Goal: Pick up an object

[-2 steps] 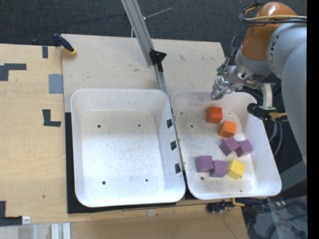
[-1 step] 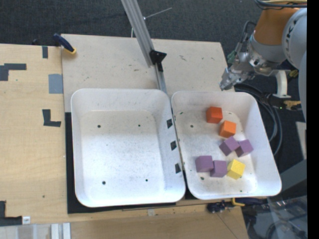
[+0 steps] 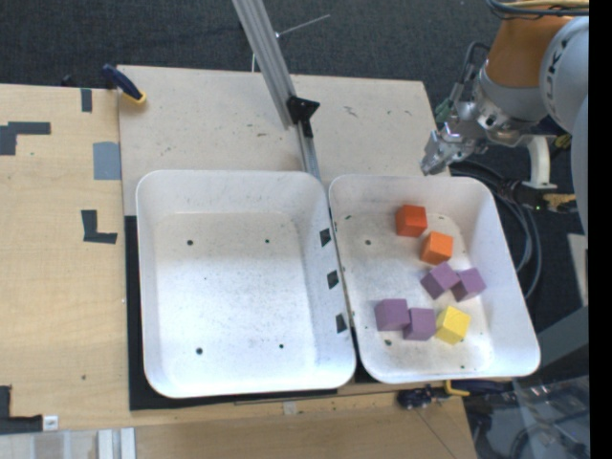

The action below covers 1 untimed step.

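The right bin [image 3: 497, 220] holds several small blocks. Two orange cubes [image 3: 412, 220] [image 3: 437, 248] sit in its upper middle. Below them lie purple blocks [image 3: 441, 279] [image 3: 469, 284] [image 3: 391, 314] [image 3: 421, 323] and one yellow cube [image 3: 453, 324]. My gripper [image 3: 435, 157] hangs above the far rim of the right bin, up and to the right of the orange cubes. It is well apart from every block, and nothing shows between its fingers.
The left bin [image 3: 153, 256] stands beside the right one, their rims touching. A slanted metal rail [image 3: 273, 60] runs down to the gap between the bins. Black cables [image 3: 535, 218] lie right of the right bin. A blue and yellow clamp [image 3: 124, 82] rests at far left.
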Tool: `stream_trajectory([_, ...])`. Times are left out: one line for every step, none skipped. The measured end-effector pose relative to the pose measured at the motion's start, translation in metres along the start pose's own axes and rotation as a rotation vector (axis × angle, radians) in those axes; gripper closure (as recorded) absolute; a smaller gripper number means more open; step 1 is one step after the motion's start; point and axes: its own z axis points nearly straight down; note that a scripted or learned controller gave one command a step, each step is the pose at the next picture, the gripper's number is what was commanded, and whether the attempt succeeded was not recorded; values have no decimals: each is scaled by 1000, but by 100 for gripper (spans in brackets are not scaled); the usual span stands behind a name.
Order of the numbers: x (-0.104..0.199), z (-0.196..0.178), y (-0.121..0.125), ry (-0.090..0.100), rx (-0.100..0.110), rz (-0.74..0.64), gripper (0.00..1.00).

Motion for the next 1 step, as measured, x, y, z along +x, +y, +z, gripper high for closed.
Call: stream_trajectory([49,-5,-7,2,1,-4,100])
